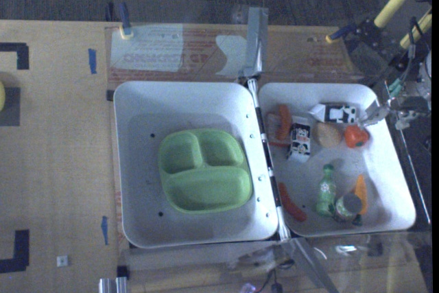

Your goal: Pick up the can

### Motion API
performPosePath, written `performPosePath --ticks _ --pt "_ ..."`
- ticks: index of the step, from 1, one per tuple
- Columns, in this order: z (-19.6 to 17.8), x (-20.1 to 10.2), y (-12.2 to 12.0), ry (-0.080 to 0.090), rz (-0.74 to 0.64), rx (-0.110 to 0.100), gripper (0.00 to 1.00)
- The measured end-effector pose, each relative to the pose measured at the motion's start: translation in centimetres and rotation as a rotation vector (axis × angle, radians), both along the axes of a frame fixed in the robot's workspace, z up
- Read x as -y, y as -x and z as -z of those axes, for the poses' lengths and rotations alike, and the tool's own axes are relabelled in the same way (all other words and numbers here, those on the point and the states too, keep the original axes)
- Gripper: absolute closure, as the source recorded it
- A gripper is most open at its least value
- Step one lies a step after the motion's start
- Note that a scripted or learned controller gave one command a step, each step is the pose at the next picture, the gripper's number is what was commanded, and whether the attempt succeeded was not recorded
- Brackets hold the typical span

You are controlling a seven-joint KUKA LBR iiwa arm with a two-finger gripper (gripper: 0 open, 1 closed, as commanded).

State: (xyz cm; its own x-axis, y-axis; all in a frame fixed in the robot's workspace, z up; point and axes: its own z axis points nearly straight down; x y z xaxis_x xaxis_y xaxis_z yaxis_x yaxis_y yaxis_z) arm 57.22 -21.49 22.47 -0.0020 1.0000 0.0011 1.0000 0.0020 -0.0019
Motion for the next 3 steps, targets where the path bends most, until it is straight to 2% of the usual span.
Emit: performPosePath --ticks 1,2,3 --pt "13.6 -4.6 -2.1 0.002 0.03 0.003 0.0" --pt "14.2 -1.8 -9.0 -0.004 0.011 -0.027 0.0" --pt "10.5 -0.2 -8.8 0.003 -0.048 0.004 0.0"
